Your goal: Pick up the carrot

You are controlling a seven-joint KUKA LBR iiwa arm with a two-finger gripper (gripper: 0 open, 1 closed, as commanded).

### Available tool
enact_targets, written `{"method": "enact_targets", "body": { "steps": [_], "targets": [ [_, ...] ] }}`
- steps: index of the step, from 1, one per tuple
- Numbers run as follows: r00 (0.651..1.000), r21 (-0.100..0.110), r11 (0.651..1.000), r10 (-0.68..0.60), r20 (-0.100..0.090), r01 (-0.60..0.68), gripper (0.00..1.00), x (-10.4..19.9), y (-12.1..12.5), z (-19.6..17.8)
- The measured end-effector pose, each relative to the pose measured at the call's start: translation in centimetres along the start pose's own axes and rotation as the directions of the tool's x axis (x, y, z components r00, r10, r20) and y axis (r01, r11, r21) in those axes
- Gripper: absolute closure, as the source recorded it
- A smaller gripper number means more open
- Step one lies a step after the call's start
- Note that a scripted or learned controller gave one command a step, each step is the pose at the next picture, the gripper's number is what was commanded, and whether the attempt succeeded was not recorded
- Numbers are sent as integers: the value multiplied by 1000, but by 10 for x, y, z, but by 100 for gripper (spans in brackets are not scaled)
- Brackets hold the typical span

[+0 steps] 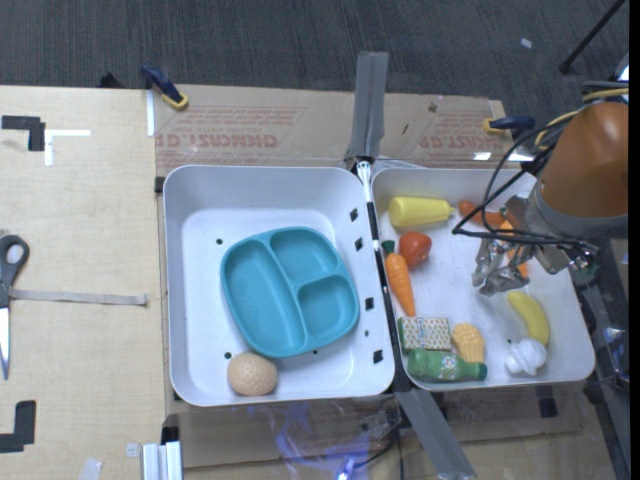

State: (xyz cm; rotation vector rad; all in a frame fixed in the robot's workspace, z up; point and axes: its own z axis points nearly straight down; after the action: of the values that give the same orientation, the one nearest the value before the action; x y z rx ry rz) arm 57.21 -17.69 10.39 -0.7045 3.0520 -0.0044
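I see nothing picked yet: the carrot [401, 282] lies by the right bin's [570, 373] left wall, well apart from my gripper [493, 275], whose grip I cannot tell.

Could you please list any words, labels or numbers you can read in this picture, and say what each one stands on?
Red lettering on the cardboard sheet behind the bins: printed in two patches, upside down in this view, too blurred to read.
Print on the small patterned box in the right bin: too small to read.
Nothing else bears legible text.

arm [590, 163] cut by right edge, scissors [8, 288] cropped left
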Motion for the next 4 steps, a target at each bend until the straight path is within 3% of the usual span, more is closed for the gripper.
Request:
{"method": "enact_targets", "body": {
  "steps": [1,2,3,4],
  "targets": [
    [1000,0,1000,0,0,0,0,0,0,0],
    [1000,-3,1000,7,-2,-7,0,43,-27,10],
    [1000,-4,1000,-15,-2,15,0,22,-37,10],
    [998,-6,998,-66,-1,66,0,47,-23,10]
  ]
}}
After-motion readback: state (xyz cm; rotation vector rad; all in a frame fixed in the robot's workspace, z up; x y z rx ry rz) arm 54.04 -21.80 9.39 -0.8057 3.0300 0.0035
